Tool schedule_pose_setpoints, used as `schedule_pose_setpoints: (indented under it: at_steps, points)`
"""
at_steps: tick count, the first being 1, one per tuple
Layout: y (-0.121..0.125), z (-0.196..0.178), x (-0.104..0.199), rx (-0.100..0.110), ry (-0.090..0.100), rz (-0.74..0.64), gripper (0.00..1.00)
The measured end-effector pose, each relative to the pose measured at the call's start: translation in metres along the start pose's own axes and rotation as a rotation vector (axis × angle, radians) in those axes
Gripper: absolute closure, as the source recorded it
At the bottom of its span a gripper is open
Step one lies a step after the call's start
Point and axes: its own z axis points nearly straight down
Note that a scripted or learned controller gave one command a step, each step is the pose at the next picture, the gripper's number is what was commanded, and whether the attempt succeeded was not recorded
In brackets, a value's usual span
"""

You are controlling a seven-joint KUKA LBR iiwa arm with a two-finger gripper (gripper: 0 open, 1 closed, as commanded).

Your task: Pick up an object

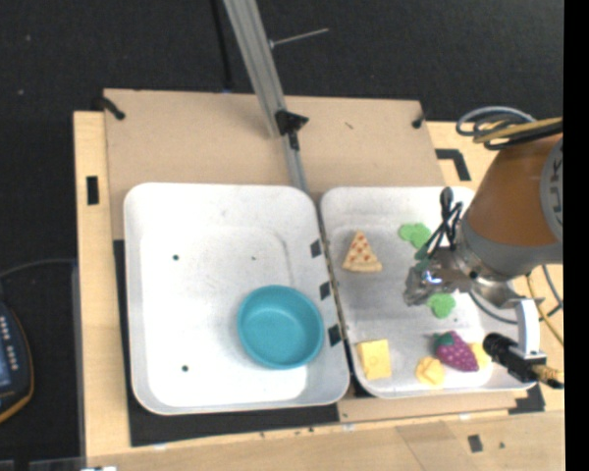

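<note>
Camera view from above, so we're looking down at the worktop [226, 145] with the two white bins side by side. Left bin [177, 224] has a teal bowl [279, 326] sitting toward its lower right corner. Right bin [383, 209] is where all the small stuff is: a pizza slice toy [361, 253] up near the left side, a yellow block [375, 358] at the bottom left, a purple grape bunch [456, 351] at the bottom right with a small yellow piece [429, 370] just beside it on the left, and a couple of green bits, one [413, 233] near the top and another [442, 305] lower down. The arm [515, 214] comes in from the right, with the orange band showing, and the tool [424, 285] is down low over the right bin, right between those two green pieces and touching or nearly touching the lower one. We honestly cannot tell whether the tool is apart or together from this angle, it's just a dark metallic blob, and we can't see anything sitting between its tips. Everything else looks like it's lying flat on the bin floor, well apart from the tool.
</note>
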Motion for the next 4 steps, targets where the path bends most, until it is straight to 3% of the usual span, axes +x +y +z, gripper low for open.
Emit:
schedule_pose_setpoints:
  at_steps: [1,2,4]
  points:
    - [-0.002,-0.054,0.008,-0.001,0.000,-0.002,1.00]
    - [0.000,-0.064,0.008,-0.001,0.001,-0.005,1.00]
    - [0.033,-0.056,0.103,0.004,0.001,-0.005,1.00]
